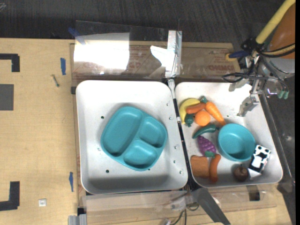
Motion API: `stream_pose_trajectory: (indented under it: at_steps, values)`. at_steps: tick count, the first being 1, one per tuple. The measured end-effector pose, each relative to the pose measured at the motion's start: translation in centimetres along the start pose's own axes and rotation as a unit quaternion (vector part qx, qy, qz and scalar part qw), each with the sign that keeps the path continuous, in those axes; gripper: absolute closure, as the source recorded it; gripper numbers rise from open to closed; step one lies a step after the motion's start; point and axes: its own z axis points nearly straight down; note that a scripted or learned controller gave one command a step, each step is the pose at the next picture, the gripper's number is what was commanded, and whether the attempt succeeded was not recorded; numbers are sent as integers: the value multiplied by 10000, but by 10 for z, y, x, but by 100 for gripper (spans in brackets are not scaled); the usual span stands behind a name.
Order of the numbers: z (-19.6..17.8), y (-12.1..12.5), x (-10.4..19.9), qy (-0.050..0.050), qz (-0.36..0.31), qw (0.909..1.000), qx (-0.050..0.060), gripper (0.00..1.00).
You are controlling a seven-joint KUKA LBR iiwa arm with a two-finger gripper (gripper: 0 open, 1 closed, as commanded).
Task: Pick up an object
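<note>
Looks like we're at the approach step: the claw hangs over the right bin's back corner, can't tell if it's open or gripping anything, so next it needs to drop onto something like the carrot nearby.

arm: enters upper right | gripper: pointing down, nothing visibly held

The arm is running off the frame's upper right edge. The claw is showing too small to tell its fingers apart.
</note>
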Motion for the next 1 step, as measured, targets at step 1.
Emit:
stream_pose_trajectory:
  at_steps: [1]
  values:
    - [116, -19, 7, 0, -148, 9999, -3, 0]
